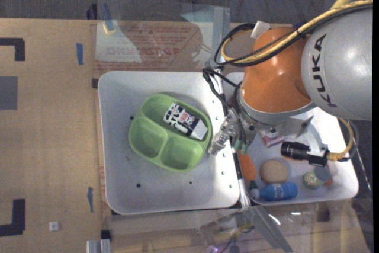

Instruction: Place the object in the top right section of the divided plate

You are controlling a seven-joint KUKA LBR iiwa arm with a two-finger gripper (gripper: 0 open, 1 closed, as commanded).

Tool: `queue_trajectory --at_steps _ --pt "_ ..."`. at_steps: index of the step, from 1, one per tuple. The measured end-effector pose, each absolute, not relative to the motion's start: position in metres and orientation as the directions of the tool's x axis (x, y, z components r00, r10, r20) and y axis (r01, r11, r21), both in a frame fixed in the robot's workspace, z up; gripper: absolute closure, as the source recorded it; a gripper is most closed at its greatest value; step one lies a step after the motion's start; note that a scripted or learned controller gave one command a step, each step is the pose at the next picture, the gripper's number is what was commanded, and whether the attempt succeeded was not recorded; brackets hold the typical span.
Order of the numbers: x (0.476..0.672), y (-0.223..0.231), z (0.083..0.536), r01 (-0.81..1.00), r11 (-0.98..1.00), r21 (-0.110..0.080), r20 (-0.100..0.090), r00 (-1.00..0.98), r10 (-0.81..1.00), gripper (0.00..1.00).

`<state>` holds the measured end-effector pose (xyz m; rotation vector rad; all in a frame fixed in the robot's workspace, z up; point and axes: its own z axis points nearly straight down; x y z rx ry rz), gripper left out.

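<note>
**Item: black-and-white packet, lodged in green divided plate**

Location. You will find the printed packet (pixel 186 120) lying flat in the green divided plate (pixel 135 138), in the section nearest the view's upper right. The plate sits in the left bin (pixel 154 192), turned at a slant. Its two other sections, at the left and the bottom, hold nothing.

Key relation. The packet lies just to the left of the gripper (pixel 224 134), which hangs over the wall shared by the two bins. The packet's long axis runs from upper left down to lower right, so its lower right end points toward the gripper and reaches the plate's rim on that side. Packet and gripper look apart, with nothing bridging them. Judge the placing as likely done, so any coming move need only carry the arm (pixel 278 80) away rightward without brushing that near end.

Gripper state. You cannot tell it from this slanted view, because the wrist and its cables crowd the tip.

Hidden or unclear.
- The orange wrist band covers much of the right bin (pixel 350 182).
- Whether the packet's near end rests on the rim or just inside it is not readable.
- Right bin contents, partly seen: an orange carrot-like piece (pixel 248 167), a tan round thing (pixel 274 170) and a blue bottle (pixel 278 191).
</note>
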<state>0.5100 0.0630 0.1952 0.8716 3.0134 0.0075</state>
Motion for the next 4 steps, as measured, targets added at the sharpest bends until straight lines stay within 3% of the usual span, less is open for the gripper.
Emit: queue_trajectory --at_steps 1,2,3,4 --pt "0.503 -0.038 0.185 0.476 0.88 0.001 -0.001 -0.88 0.476 1.0" --pt "0.48 -0.093 0.197 0.327 0.945 0.001 -0.002 -0.945 0.327 1.0" --pt "0.48 0.008 0.203 0.29 0.957 0.002 -0.003 -0.957 0.29 1.0" --pt "0.48 -0.097 0.191 0.269 0.963 0.001 -0.005 -0.963 0.269 1.0"
